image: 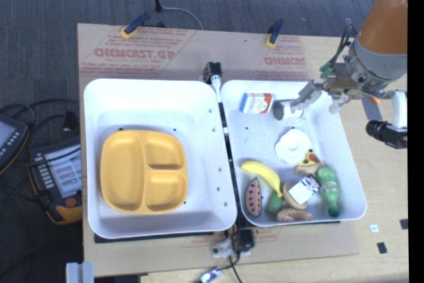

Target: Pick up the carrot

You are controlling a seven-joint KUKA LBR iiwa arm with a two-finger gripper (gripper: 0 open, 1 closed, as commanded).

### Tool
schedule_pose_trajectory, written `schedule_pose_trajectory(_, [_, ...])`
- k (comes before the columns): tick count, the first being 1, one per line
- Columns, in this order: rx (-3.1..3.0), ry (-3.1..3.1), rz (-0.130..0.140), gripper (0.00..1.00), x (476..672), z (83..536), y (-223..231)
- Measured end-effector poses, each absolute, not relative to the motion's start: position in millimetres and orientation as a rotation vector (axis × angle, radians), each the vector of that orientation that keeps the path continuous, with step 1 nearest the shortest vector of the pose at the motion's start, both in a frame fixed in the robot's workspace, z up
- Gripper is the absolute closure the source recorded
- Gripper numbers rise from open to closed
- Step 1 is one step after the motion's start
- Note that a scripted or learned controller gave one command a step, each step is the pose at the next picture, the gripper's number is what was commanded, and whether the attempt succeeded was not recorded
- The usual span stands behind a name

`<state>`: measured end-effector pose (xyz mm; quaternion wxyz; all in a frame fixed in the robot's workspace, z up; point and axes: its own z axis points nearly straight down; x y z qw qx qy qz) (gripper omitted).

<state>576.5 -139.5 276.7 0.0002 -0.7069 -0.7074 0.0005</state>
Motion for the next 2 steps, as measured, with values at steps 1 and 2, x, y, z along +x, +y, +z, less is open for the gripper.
schedule_pose_trajectory(1, [-2.077,-2.356,0.003,0.0,563.4,176,-180])
schedule_pose_trajectory(2, [-1.885,-2.515,0.002,0.0,578.0,147,-224])
